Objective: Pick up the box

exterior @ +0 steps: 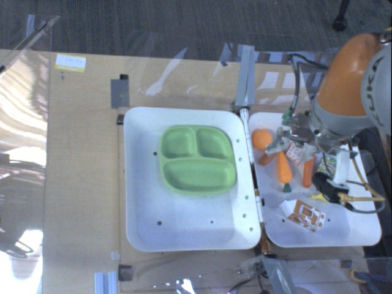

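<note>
A small white box with orange print point(305, 214) lies flat near the front of the right bin point(361, 234). My gripper point(295, 141) hangs over the back half of that bin, well behind the box and apart from it. It sits right above a red-and-white packet point(296, 155) and between two carrots. The grey arm with its orange band point(346, 78) comes in from the upper right and hides the bin's far right part.
An orange fruit point(262, 139) and a carrot point(284, 168) lie left of the gripper, and another carrot point(307, 171) lies just in front of it. A green-labelled item point(327, 164) and cables lie to the right. The left bin point(184, 225) holds a green divided plate point(198, 160).
</note>
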`<state>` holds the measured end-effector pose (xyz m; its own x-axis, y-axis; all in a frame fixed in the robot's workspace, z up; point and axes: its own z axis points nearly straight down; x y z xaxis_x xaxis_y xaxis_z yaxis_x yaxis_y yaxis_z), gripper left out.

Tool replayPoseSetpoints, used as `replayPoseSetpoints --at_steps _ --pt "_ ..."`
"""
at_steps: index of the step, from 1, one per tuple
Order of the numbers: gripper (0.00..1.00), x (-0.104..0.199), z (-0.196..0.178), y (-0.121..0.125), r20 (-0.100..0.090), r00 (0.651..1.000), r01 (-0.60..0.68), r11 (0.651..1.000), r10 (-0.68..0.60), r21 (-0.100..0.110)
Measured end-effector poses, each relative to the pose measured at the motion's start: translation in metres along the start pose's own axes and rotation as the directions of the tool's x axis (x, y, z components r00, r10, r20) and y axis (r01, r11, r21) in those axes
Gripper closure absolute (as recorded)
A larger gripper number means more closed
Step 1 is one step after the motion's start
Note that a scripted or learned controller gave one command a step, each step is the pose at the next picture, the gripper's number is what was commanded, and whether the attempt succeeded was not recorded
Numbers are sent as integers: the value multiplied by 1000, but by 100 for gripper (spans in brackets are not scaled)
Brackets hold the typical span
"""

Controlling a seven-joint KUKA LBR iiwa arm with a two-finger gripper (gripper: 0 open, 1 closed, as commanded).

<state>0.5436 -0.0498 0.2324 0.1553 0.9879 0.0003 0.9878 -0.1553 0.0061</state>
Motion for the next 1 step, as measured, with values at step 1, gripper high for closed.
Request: replayPoseSetpoints --at_steps 1 --pt "0 0 0 0 0 1000 0 1000 0 0"
